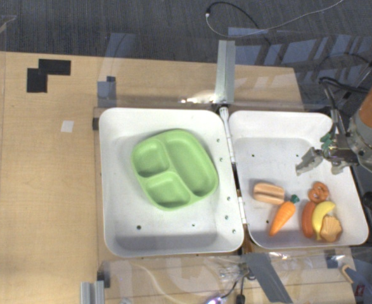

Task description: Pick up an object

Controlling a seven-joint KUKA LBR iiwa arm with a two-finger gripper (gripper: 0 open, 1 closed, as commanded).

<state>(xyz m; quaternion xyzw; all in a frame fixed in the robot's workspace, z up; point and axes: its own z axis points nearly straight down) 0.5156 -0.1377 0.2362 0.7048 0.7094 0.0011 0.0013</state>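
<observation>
Left bin (109, 233): holds one green divided plate (174, 168), three compartments, lying flat near the bin's centre. It is broad and shallow with a low rim; judged a poor candidate for a two-finger pinch except at the edge.

Right bin (262, 132): the candidates for the task are clustered along its near side. From left to right: a hot dog (269, 193), lying flat and apart from the walls; a carrot (282, 216), angled with its green top toward the far right, its upper end just beside the hot dog; then a tight group at the near right corner consisting of a pretzel (319, 190), an orange-red piece (308, 220), a banana (323, 211) and a tan piece (330, 228), all touching or overlapping.

These appear to be toy food items: judged light, rigid, smooth and somewhat slippery, not fragile. The hot dog and carrot stand clear enough to be taken across their narrow width at mid-length; the corner group is crowded and close to the wall.

Gripper (314, 159): positioned over the right bin, far of the pretzel, holding nothing. Whether the fingers are spread or closed cannot be told.
</observation>
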